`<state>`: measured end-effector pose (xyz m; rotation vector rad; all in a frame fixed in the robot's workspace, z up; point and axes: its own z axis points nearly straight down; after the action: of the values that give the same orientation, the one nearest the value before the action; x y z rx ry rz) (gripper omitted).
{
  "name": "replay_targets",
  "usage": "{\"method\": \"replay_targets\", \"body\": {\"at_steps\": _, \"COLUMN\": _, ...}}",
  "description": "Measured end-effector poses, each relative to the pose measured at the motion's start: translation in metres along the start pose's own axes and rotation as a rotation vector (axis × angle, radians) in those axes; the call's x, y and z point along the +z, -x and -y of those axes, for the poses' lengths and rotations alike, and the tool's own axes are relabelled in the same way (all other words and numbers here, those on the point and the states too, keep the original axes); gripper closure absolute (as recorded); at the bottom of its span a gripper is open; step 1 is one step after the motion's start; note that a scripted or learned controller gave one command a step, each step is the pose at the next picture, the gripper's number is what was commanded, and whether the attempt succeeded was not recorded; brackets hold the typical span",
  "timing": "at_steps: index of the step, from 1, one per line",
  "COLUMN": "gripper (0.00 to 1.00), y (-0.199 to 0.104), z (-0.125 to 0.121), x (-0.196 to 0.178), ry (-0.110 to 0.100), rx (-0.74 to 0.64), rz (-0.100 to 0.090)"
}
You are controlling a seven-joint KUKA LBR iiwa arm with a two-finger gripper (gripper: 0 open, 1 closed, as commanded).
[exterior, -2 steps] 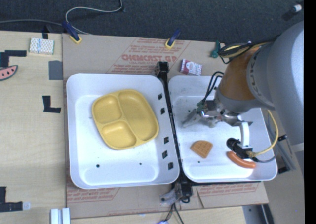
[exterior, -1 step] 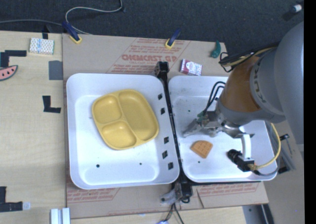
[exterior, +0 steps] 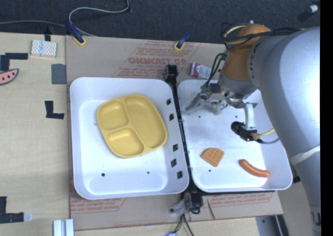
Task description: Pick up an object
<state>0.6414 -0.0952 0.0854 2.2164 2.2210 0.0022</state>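
Camera view: the arm reaches into the right bin [exterior: 270,178], with two small items lying loose near its front.

Nearest the front rim lie an orange sausage [exterior: 254,168] and, just left of it, a tan waffle-like cracker [exterior: 212,156], well apart from each other. Farther back, the gripper [exterior: 202,102] hangs low at the bin's far-left corner, well apart from both; I cannot tell how its fingers stand. A good pick likely means centring over one item before descending. The left bin [exterior: 86,178] holds a yellow divided plate [exterior: 132,125]. Beyond the bins, red print on the cardboard [exterior: 104,58] is too blurred to read.
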Motion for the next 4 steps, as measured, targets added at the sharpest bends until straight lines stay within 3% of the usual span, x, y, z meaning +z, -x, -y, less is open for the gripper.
{"method": "replay_targets", "body": {"at_steps": 1, "gripper": 0.0, "y": 0.002, "z": 0.048, "x": -0.001, "ry": -0.001, "rx": 0.002, "rz": 0.0}}
{"method": "replay_targets", "body": {"at_steps": 2, "gripper": 0.0, "y": 0.008, "z": 0.114, "x": -0.001, "ry": 0.0, "rx": 0.002, "rz": 0.0}}
{"method": "replay_targets", "body": {"at_steps": 3, "gripper": 0.0, "y": 0.003, "z": 0.04, "x": -0.001, "ry": 0.001, "rx": 0.0, "rz": 0.0}}
{"method": "replay_targets", "body": {"at_steps": 4, "gripper": 0.0, "y": 0.001, "z": 0.067, "x": -0.001, "ry": 0.001, "rx": 0.001, "rz": 0.001}}
